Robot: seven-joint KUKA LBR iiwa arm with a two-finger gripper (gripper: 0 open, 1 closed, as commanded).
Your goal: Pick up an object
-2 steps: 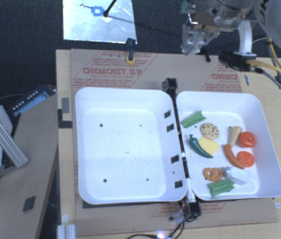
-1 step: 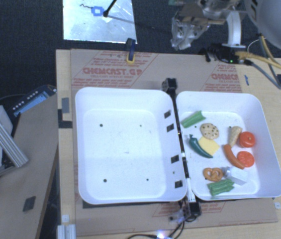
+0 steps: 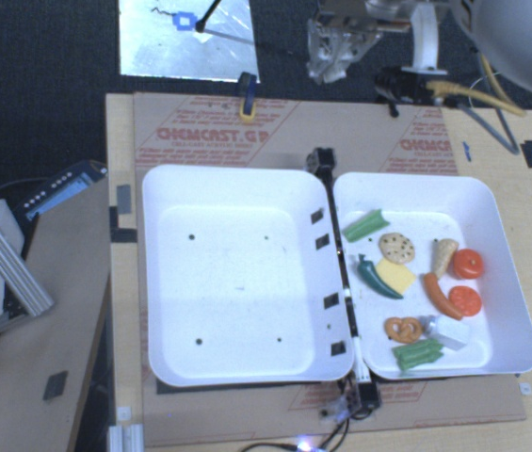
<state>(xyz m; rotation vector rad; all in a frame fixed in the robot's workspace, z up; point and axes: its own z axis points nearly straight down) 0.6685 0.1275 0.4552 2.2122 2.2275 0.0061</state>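
Observation:
The right bin (image 3: 491,215) holds several toy foods: a green pod (image 3: 365,224), a round speckled cookie (image 3: 396,247), a yellow cheese block (image 3: 396,276), a dark green pepper (image 3: 375,278), a beige piece (image 3: 444,254), two red tomatoes (image 3: 468,264) (image 3: 465,300), an orange sausage (image 3: 438,295), a pretzel (image 3: 403,329) and a green piece (image 3: 417,354). My gripper (image 3: 327,64) hangs high above the bench's far edge, well behind the bins. Nothing shows between its fingers.
The left bin (image 3: 233,271) sits beside the right one, joined by a black clip strip (image 3: 333,252). A yellow clamp (image 3: 247,97) stands at the far bench edge. A shiny metal plate (image 3: 185,26) lies on the floor beyond. A grey device (image 3: 58,188) rests at left.

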